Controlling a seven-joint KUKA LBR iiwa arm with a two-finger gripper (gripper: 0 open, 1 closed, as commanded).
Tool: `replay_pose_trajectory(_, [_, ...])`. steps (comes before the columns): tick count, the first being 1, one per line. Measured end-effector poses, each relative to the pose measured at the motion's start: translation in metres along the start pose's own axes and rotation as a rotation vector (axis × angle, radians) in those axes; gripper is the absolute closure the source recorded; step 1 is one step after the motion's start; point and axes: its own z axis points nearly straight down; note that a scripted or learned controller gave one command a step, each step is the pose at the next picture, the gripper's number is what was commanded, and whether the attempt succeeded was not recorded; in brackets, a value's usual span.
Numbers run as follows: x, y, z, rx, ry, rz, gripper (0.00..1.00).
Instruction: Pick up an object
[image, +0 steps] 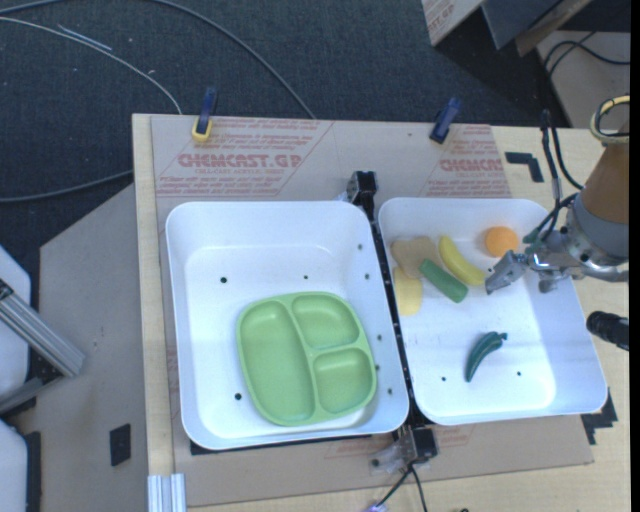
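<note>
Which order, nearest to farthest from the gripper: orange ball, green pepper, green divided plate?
From the gripper:
1. orange ball, just up-left of it, right bin.
2. green pepper, below it, same bin.
3. green divided plate, far left, in the left bin.

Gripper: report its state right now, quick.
Gripper: over the right bin, near the orange ball; nothing seen between its fingers, and open or shut cannot be told from this view.

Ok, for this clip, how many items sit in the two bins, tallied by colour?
Green: 3, divided plastic plate, cucumber-like cylinder, dark curved pepper
Yellow: 2, banana, pale block
Orange: 1, round ball
Tan: 1, flat piece
Total: 7
</note>
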Motion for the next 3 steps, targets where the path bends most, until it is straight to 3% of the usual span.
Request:
replay_pose_trajectory(2, [0.002, -0.004, 0.086, -0.001, 0.000, -0.001, 0.00])
replay_pose_trajectory(3, [0.002, -0.002, 0.073, -0.007, -0.003, -0.001, 1.00])
